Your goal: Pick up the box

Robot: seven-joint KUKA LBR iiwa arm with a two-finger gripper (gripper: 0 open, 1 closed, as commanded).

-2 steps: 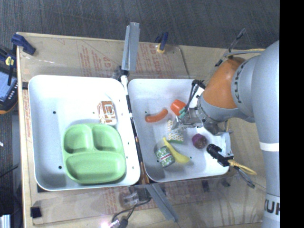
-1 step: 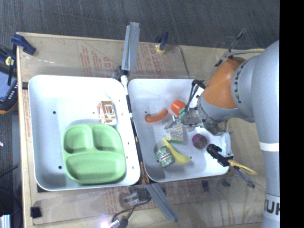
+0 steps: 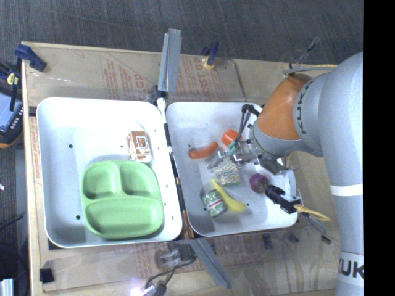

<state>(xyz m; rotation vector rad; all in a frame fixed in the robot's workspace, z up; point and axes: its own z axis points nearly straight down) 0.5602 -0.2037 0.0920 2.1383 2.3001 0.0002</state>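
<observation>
The plywood bench [image 3: 92, 73] stands on dark carpet [image 3: 247, 11] and bears two white bins. The box [image 3: 139, 145] lies in the left bin [image 3: 55, 165], touching a green tray [image 3: 122, 199]. The gripper [image 3: 229, 160] hangs over the right bin [image 3: 185, 128]; its opening I cannot tell

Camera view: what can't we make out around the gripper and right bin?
- Gripper: finger state unreadable, too small and lost in clutter.
- Patterned box: contact with the gripper unclear at this slant.
- Right bin: its right side is hidden by the arm.
- Small carton in the left bin: print too small to read.
</observation>
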